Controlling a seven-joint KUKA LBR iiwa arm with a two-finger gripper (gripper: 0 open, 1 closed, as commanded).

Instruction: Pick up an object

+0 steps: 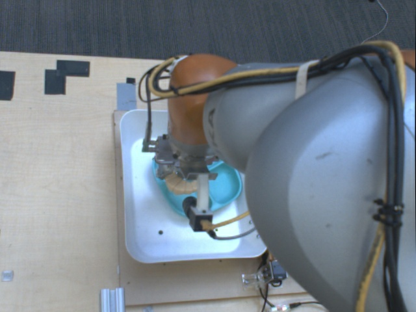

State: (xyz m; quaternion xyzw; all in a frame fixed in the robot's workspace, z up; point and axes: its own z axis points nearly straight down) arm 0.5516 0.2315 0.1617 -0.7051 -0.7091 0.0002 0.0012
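The arm hangs low over the white bin (133, 194), its hand (184, 181) pushed straight down into a turquoise bowl-like thing (227, 184) that lies directly beneath and just right of it. Something pale tan (175, 186) sits right under the hand, inside the turquoise rim. From where I stand I cannot tell how the hand is set or whether it has hold of anything; the wrist hides that. Coming from above suits a thing lying flat, I'd guess.

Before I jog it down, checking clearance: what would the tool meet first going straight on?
Most likely the teal bowl in the white bin; the tool hangs right above it, though depth is unclear.
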